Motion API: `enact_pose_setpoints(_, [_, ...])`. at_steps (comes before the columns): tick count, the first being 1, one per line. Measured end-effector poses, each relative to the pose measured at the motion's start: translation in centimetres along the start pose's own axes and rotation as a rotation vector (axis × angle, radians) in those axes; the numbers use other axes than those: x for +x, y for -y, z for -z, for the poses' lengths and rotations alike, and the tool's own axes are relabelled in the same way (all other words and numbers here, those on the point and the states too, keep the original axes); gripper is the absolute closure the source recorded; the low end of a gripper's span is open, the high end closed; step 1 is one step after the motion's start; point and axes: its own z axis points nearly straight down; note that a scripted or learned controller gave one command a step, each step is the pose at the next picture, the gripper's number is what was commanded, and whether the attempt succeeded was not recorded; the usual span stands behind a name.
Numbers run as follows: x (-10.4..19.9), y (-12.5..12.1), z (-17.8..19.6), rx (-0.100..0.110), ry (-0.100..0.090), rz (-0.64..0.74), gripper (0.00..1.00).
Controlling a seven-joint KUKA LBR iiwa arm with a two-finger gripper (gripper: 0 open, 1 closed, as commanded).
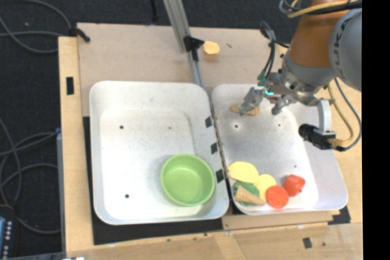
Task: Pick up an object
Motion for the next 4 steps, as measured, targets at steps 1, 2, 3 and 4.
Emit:
enact_pose_setpoints(1, [0.2, -0.9, -5.6, 0.005, 0.005, -0.001, 0.00])
enact_pose_setpoints(2, [0.0, -0.3, -11.9, 0.007, 0.005, -0.004, 0.00])
enact_pose_setpoints(3, [0.0, -0.3, -11.7, 0.002, 0.002, -0.005, 0.00])
enact_pose_setpoints(4, [0.0, -0.4, -10.6, -0.001, 0.000, -0.010, 1.00])
